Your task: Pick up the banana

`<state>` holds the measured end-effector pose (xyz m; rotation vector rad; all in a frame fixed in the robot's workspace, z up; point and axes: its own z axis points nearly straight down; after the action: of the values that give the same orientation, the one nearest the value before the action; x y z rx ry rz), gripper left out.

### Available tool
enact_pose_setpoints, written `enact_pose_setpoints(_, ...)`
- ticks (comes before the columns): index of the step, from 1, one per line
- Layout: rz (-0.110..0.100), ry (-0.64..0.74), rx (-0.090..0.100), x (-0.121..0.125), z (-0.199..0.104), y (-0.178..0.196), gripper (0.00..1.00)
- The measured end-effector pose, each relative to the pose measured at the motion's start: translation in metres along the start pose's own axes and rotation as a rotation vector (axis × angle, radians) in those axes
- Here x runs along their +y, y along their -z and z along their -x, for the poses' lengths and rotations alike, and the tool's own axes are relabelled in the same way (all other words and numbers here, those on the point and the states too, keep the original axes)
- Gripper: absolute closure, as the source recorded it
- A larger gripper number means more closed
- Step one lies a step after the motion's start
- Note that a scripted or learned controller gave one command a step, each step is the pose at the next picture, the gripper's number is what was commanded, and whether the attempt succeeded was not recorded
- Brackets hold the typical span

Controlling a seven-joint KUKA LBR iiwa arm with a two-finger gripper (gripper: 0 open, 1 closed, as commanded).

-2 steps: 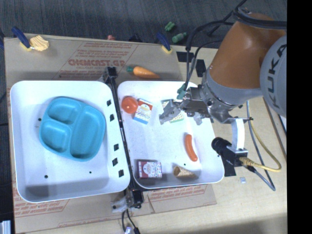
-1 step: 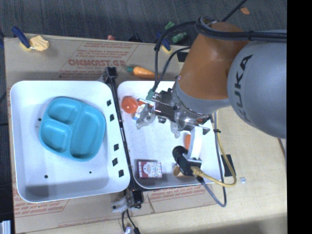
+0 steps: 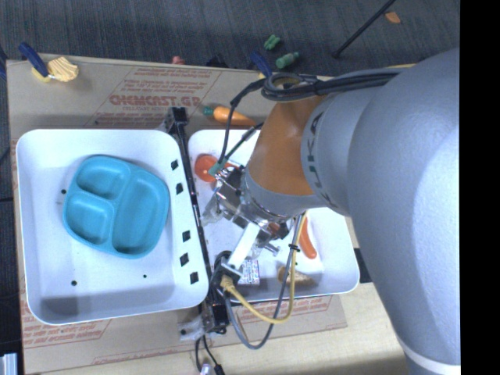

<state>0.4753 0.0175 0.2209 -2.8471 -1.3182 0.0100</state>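
My gripper (image 3: 231, 203) hangs low over the left part of the right bin (image 3: 341, 275), under the orange band of the wrist. The arm covers most of that bin. A pale yellow-brown piece (image 3: 299, 276), possibly the banana, pokes out near the bin's front wall, to the right of the gripper and apart from it. The rest of it is hidden by the arm. I see nothing between the fingers.
A red-orange ball (image 3: 205, 166) lies at the right bin's back left, close to the gripper. An orange item (image 3: 309, 242) lies beside the yellow-brown piece. A blue divided plate (image 3: 116, 205) sits in the left bin (image 3: 47, 303). A carrot (image 3: 231, 116) rests behind the bins.
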Motion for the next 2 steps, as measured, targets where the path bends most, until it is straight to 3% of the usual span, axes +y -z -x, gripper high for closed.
enact_pose_setpoints(1, 0.004, 0.343, 0.002, -0.01, -0.013, 0.098, 0.0)
enact_pose_setpoints(2, 0.004, 0.182, 0.001, -0.018, -0.06, 0.089, 0.0)
